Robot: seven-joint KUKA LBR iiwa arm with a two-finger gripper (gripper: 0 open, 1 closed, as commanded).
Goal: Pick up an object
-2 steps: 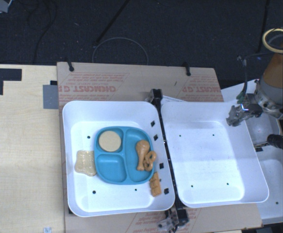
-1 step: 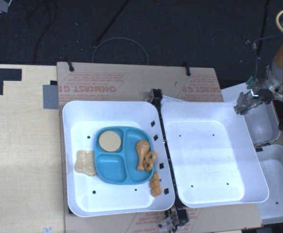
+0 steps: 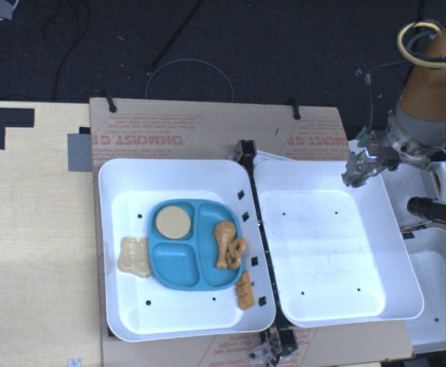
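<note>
Hand (image 3: 358, 170) over right bin (image 3: 406, 281) far rim; finger state unclear.

The tabletop (image 3: 31, 228) is pale wood, with a few dark patches near its left and far edge. A sheet of brown cardboard (image 3: 207, 128) with red printing lies flat on it, and the two white bins sit side by side on the cardboard, touching along their inner walls. The left bin (image 3: 115, 182) and the right bin (image 3: 406, 281) are joined by a black strip (image 3: 255, 220), perhaps a clamp or rail. Beyond the far edge, dark floor (image 3: 207, 29) shows loose cables.
</note>
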